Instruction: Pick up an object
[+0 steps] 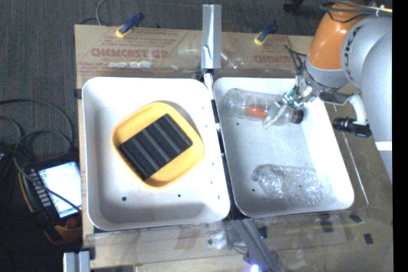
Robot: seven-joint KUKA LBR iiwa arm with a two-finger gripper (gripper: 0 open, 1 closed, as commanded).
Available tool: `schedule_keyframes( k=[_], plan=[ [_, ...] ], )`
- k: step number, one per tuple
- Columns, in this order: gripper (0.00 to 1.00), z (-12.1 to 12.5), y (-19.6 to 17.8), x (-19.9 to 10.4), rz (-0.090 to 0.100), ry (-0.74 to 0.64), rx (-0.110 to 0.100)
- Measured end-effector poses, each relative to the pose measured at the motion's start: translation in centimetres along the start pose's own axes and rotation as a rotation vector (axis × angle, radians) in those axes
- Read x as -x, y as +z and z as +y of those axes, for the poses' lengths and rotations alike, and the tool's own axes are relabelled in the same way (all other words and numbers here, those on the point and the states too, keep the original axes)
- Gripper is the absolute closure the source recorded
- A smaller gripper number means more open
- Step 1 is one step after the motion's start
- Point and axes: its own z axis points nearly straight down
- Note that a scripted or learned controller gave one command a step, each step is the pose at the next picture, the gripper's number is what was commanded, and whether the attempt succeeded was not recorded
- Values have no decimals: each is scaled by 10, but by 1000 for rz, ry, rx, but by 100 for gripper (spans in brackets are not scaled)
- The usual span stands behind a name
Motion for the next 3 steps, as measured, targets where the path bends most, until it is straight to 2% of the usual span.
schedule_keyframes(
  k=[1, 2, 3],
  plan=[
    [0, -4, 2, 26, 54, 116, -14],
    [0, 4, 1, 8, 31, 87, -6],
    [0, -6, 2, 32, 56, 226, -15]
  ],
)
